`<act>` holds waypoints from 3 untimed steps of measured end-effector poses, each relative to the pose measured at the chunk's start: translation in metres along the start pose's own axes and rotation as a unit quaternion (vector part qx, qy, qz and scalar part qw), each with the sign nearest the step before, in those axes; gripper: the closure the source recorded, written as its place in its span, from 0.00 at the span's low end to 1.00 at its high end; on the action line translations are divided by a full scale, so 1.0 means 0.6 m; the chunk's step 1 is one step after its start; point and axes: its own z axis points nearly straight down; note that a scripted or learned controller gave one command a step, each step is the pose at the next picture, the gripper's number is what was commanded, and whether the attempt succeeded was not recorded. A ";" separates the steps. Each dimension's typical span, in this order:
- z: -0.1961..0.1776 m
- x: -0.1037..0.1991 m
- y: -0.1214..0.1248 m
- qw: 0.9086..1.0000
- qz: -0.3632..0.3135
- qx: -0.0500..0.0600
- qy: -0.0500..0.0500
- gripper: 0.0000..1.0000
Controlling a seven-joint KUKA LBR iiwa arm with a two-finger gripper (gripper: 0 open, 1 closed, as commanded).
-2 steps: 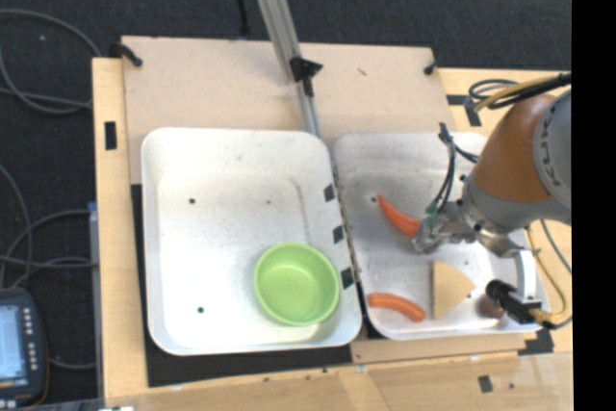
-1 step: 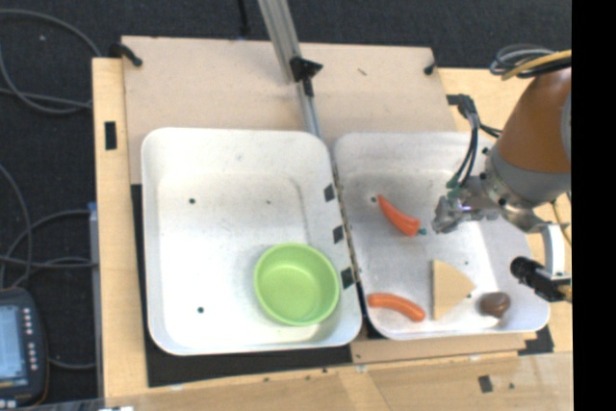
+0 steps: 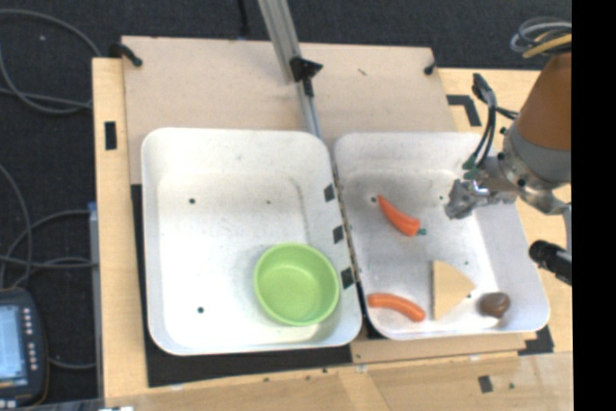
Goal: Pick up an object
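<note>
The right bin (image 3: pixel 385 154) holds an orange carrot with a green tip (image 3: pixel 398 216) near its middle. An orange sausage-shaped piece (image 3: pixel 396 305) lies at the bin's front, beside a pale yellow wedge (image 3: pixel 449 288). A small brown round object (image 3: pixel 494 304) sits in the front right corner. My gripper (image 3: pixel 464 200) hangs over the right part of this bin, to the right of the carrot and apart from it. Nothing shows between its fingers. In the left bin (image 3: pixel 192 159) a green bowl (image 3: pixel 296 283) rests at the front right.
A slanted aluminium bar (image 3: pixel 277 14) rises from the back of the bench between the bins. The arm with its orange band (image 3: pixel 551 111) comes in over the right bin's right edge. Cables lie on the dark floor at the left.
</note>
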 end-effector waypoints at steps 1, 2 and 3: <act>-0.023 0.084 -0.006 1.000 -0.002 0.002 0.002 1.00; -0.038 0.170 -0.027 1.000 -0.002 0.003 0.002 1.00; -0.027 0.243 -0.038 1.000 -0.001 0.003 0.001 1.00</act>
